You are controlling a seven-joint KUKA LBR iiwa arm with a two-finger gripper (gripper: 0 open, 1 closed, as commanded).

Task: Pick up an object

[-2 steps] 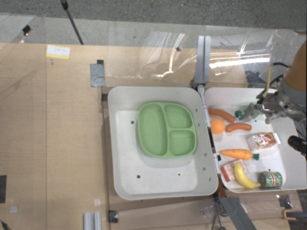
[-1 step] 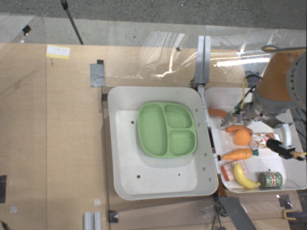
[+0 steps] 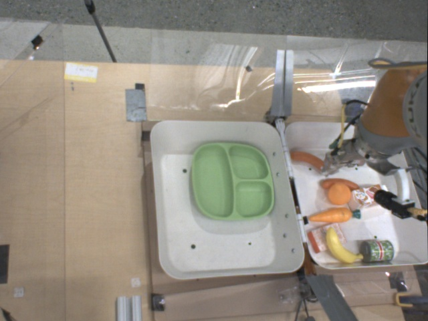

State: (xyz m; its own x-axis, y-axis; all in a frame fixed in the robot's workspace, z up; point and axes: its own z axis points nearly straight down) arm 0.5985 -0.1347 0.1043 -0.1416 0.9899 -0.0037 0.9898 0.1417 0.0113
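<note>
The grey arm with the orange band is reaching in from the right, and its two-finger gripper [image 3: 340, 158] is hanging low over the far part of the right-hand shallow white bin [image 3: 408, 263]. The gripper's tip is sitting just beside the reddish-orange sausage-shaped toy [image 3: 307, 158], which is lying toward the bin's left wall with its long axis running roughly left to right, slightly slanted. That sausage is lying to the left of the tip, nearly touching it; a small sideways shift would be putting it under the tool.

Nearer the camera, a round orange fruit [image 3: 340, 193] is resting against a second reddish sausage-like piece [image 3: 349, 184], then an orange carrot with a green top [image 3: 332, 215], a yellow banana [image 3: 338, 245] and a small green-labelled can on its side [image 3: 377, 250]. These are lying well clear of the tip.

The tip is small and dark against the wrist, so whether it is spread or closed I cannot tell, and nothing is visibly held. The green three-compartment plastic tray [image 3: 233, 180] is sitting in the left bin, apart from the action.
</note>
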